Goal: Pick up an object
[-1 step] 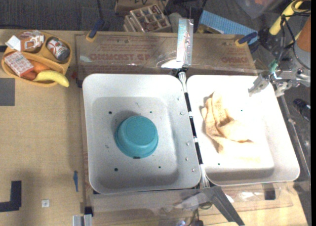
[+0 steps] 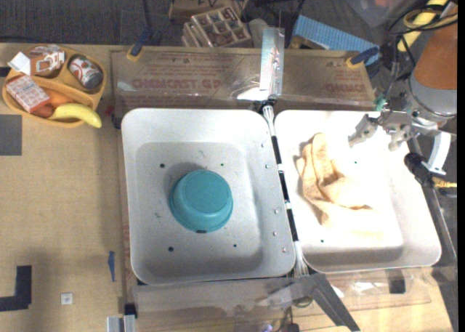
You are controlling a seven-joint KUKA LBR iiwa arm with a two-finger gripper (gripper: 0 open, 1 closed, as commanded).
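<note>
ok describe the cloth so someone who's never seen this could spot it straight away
Find the two white bins side by side and take the right bin, the one under the arm's tool. The cloth lies crumpled across its floor, toward the left wall. It is pale tan and soft, unlike the round teal bowl in the left bin.

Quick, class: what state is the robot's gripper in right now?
Gripper: open, holding nothing, above the right bin beside the cloth.

Two white bins (image 2: 138,134); one teal bowl (image 2: 202,200); one tan cloth (image 2: 327,178); one banana (image 2: 77,114).
</note>
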